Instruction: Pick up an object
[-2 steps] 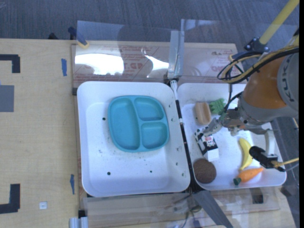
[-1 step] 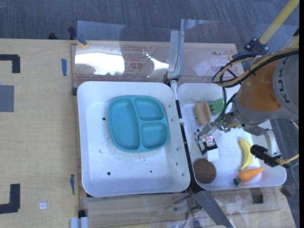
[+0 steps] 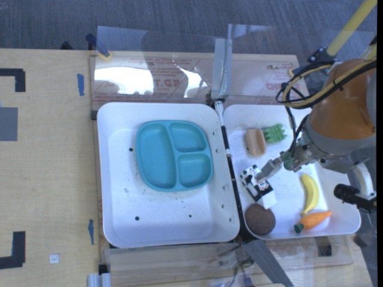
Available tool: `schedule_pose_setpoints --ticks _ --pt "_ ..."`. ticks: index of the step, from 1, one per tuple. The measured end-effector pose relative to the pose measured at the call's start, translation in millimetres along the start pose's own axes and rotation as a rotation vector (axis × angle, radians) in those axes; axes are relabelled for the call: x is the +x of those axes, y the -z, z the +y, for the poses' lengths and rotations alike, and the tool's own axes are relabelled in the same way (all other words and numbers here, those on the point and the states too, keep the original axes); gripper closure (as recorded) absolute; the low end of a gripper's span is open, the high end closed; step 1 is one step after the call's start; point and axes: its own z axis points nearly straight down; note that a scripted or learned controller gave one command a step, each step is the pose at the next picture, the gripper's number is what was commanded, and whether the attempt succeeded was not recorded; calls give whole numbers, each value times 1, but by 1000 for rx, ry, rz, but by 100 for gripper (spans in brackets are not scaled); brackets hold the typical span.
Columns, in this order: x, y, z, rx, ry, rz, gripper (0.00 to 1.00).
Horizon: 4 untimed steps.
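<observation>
Left bin: teal three-compartment plate, lying flat near the centre.

Right bin: tan bread-like piece with a green leafy item just beside it at the far end; banana; orange carrot at the near wall; dark brown round object near the divider; black-and-white object mid-bin.

Tool is low over the black-and-white object, touching or just above it. Whether it is open or closed: cannot tell.

Red print on the clear sheet behind the bins is too blurred to read. No other writing is legible on the desk.
</observation>
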Motion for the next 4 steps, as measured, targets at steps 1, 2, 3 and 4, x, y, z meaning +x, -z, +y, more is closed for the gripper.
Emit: schedule_pose_setpoints --ticks 1,2,3,4 --pt "-19 -73 -9 -14 -218 -4 0" --pt "-29 -81 9 -22 -272 1 0" --pt "-25 -64 20 -48 -264 3 100" --pt "-51 49 76 -4 -44 -3 100"
